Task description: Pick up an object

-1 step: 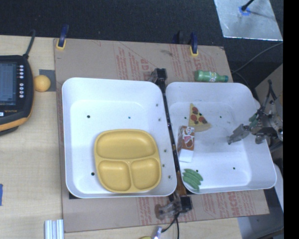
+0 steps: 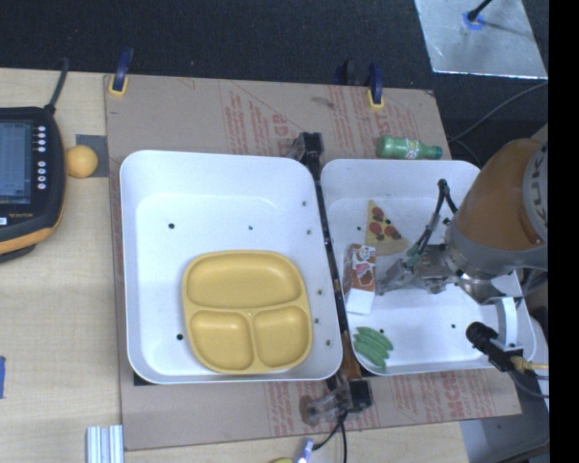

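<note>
Gripper [image 2: 398,276] beside perhaps three toys [image 2: 362,266], one tray [image 2: 247,311].

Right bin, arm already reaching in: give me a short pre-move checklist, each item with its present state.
1. Gripper over the right bin: ok.
2. Nearest target, the brown packet, beside the gripper: ok.
3. Anything held: cannot tell.
4. Pizza slice toy lies apart from the packet: ok.
5. Green toy lies against the bin's near-left corner, awkward to grasp: not ok.
6. Yellow divided tray lies in the left bin, out of the way: ok.
</note>
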